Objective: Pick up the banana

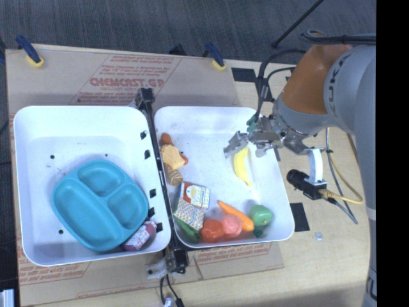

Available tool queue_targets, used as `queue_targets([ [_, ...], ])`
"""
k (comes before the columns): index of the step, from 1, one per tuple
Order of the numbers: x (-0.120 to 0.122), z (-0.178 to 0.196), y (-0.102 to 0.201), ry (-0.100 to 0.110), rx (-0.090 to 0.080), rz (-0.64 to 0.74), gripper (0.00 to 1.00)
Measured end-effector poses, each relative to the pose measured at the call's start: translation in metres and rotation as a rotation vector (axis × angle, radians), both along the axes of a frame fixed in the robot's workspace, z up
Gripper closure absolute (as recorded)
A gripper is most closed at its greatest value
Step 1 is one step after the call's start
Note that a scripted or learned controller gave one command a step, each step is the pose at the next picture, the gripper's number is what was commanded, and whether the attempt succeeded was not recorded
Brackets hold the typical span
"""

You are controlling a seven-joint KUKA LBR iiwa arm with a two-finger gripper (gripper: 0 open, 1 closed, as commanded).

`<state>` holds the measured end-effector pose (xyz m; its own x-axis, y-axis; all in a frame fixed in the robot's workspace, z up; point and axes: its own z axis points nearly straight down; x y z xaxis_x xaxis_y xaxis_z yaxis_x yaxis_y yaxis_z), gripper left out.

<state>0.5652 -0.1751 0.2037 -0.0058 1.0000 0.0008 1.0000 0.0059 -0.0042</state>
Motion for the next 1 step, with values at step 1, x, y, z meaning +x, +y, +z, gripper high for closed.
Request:
queue_targets([
  [1, -0.0064, -0.1118, -0.0292, -0.002, 0.000, 0.154, 0.00],
])
